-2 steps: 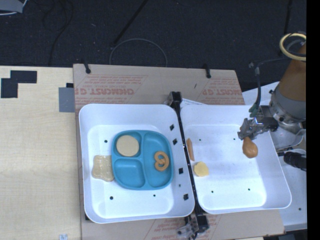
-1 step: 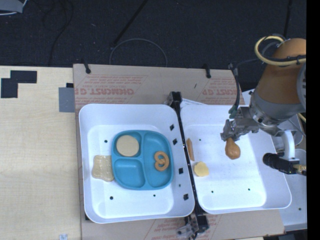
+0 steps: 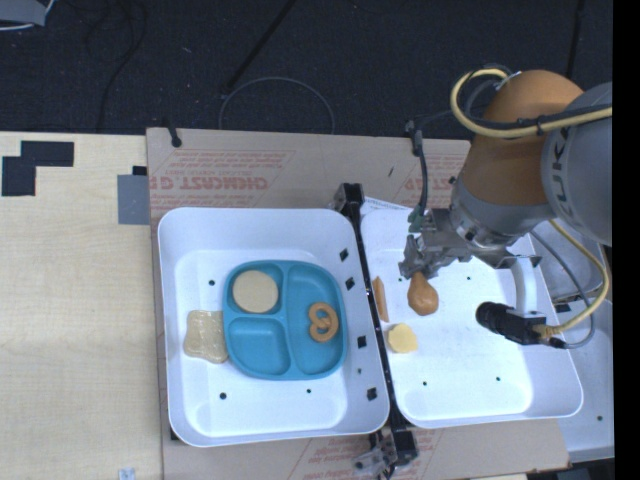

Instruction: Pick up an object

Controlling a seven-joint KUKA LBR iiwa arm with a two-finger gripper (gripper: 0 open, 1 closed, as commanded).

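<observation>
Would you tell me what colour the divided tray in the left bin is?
The divided tray is blue, as seen in the camera view.

You cannot tell how the gripper (image 3: 421, 268) fingers stand: they blur into dark metal just above the brown pear-shaped object (image 3: 423, 295). The arm (image 3: 540, 158) runs off the right edge and covers the right bin's (image 3: 480, 408) far corner.

I see the bench (image 3: 70, 298) carrying a cardboard sheet (image 3: 250, 173), with two white bins (image 3: 185, 238) side by side on it.
</observation>
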